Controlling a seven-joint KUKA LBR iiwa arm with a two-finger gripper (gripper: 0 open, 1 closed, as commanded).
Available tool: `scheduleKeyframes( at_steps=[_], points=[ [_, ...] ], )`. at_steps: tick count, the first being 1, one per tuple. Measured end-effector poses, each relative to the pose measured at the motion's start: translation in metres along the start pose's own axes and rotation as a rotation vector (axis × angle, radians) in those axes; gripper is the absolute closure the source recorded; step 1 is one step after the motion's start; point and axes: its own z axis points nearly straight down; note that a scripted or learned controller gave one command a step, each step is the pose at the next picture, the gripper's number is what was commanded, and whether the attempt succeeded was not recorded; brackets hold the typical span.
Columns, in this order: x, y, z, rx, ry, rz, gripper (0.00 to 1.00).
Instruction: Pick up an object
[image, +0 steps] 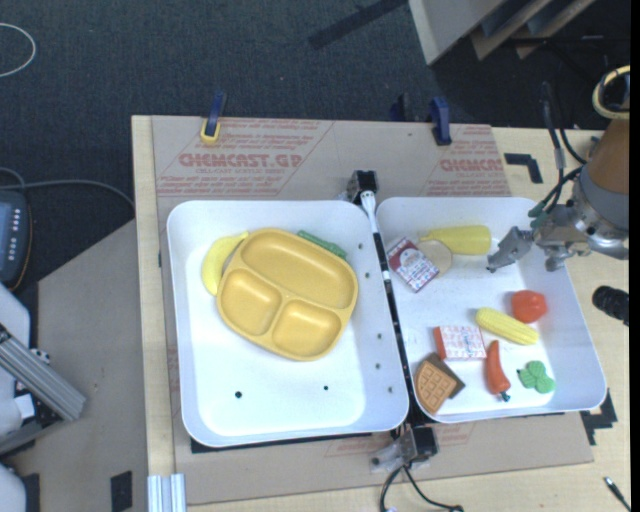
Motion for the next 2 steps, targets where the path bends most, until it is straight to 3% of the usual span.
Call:
scheduleKeyframes(
  at_steps=[2],
  points=[
    [-0.009,-0.003,0.105,0.001,0.001,0.000,0.00]
  ],
)
